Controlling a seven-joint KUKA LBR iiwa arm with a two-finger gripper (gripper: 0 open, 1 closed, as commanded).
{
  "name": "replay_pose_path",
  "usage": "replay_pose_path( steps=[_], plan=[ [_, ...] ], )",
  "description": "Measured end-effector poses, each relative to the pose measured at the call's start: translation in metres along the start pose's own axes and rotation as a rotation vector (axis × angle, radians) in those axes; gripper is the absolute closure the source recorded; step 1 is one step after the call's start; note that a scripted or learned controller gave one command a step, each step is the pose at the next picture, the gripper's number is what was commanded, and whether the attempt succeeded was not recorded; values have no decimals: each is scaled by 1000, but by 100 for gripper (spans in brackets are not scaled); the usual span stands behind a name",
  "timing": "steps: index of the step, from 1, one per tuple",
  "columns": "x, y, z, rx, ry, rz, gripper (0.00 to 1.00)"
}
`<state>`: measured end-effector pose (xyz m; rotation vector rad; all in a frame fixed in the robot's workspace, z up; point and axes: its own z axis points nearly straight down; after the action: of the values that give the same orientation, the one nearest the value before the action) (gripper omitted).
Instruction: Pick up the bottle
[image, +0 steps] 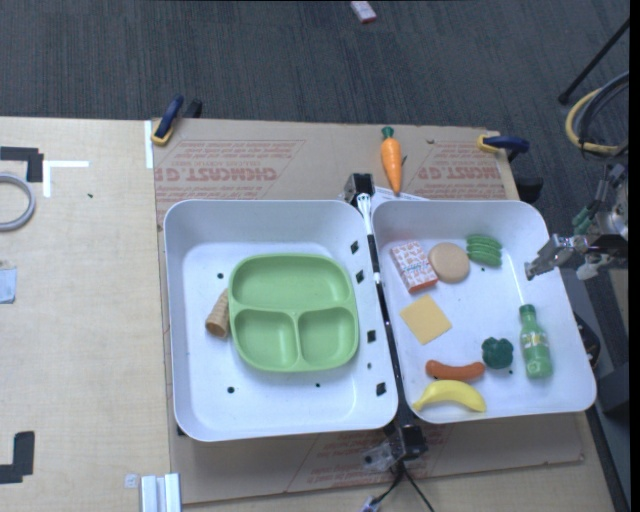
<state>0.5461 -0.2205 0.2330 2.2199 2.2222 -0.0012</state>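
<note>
Bottle (535, 342) is seen ungrasped at the right bin's (560, 400) four o'clock; gripper (545, 262), aperture indiscernible, hovers at two o'clock.

Even, diffuse light is cast from above, and the scene is moderately bright. The white bins (200, 400) are rendered bright but not blown out; faint grey shading is seen along their inner walls. Only soft, short shadows are thrown beside the green tray (295, 312) and the bottle (535, 342). No strong glare is seen. The dark floor (300, 50) at the far side is grainy. The claw (545, 262) at the right edge is slightly blurred, and fine detail is soft throughout.
</note>
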Motion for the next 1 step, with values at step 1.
replay_pose_path(
  steps=[1],
  plan=[
    [2, -36, 118, 7, 10, 68, 0]
  ],
)
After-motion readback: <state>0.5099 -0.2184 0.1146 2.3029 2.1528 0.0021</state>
